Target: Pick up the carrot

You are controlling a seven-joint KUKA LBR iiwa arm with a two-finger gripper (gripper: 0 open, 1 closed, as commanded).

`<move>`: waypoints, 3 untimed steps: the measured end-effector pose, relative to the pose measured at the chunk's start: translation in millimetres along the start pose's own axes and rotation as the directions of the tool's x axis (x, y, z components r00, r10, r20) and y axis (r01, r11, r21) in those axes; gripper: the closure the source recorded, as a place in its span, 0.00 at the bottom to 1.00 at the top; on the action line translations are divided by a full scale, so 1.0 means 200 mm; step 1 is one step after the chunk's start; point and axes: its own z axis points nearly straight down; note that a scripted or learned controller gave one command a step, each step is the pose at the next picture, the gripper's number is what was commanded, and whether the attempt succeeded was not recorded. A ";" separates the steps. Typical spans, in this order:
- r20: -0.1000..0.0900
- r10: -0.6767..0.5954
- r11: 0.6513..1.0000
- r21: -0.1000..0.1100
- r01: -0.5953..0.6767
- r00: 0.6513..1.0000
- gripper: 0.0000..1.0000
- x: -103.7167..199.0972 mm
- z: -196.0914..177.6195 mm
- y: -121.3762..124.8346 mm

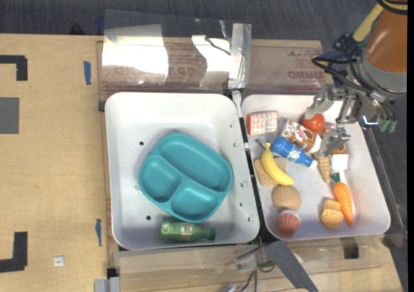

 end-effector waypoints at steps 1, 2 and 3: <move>-0.007 -0.021 1.000 0.000 0.021 1.000 0.00 0.41 0.34 -0.20; 0.005 0.087 0.996 0.002 -0.087 0.996 0.00 0.37 0.93 -0.40; 0.007 0.086 0.996 0.002 -0.086 0.996 1.00 0.37 0.89 -0.39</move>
